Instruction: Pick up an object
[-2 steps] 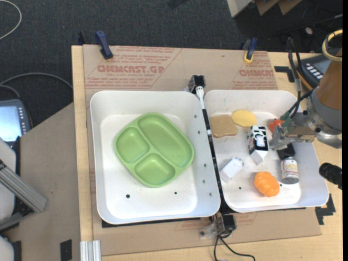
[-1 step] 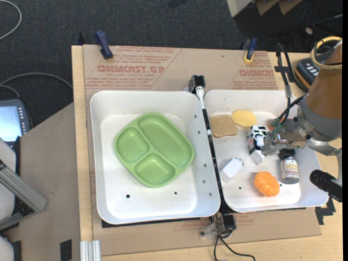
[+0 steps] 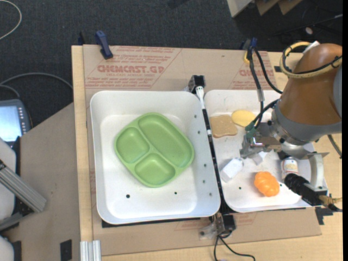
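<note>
A brown cardboard-topped bench holds two shallow white bins side by side.

In the right white bin a small orange round toy lies near the front, just below the claw. I cannot tell if the claw is grasping anything. A small white block sits left of the orange toy. A tan bread-shaped slice and a yellow oval piece lie at the back. The left white bin holds a green divided plastic plate.

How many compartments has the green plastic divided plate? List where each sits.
3. The green plastic divided plate, in the left white bin, has one compartment at its left, one upper right, one at the bottom.
</note>
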